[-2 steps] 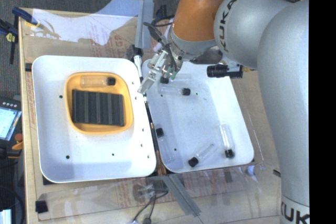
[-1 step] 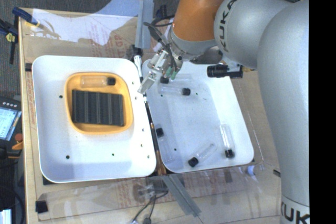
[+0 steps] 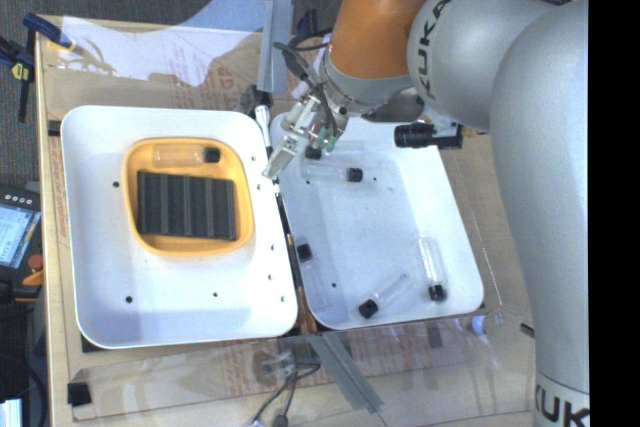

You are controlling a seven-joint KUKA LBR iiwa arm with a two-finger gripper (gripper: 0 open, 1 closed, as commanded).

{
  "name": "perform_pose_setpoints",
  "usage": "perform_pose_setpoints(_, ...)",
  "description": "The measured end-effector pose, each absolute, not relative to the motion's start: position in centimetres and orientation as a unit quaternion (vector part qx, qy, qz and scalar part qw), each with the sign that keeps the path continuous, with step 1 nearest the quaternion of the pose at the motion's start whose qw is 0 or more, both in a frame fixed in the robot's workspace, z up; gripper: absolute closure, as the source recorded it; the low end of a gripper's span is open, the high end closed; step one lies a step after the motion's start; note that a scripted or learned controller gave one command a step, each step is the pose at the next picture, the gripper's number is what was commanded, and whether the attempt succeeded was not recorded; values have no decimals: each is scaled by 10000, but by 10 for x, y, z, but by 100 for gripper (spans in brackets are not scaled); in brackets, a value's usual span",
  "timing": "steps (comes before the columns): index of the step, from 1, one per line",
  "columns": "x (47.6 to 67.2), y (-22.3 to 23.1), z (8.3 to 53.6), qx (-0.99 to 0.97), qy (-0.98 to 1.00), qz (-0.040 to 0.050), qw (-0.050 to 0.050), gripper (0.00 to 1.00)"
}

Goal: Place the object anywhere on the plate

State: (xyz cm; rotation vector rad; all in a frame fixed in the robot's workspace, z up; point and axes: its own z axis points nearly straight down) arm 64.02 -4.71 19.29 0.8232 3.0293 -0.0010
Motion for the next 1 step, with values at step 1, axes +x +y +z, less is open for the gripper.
perform_pose_setpoints(1,642,-42,210,1415,9899,-2,12,0)
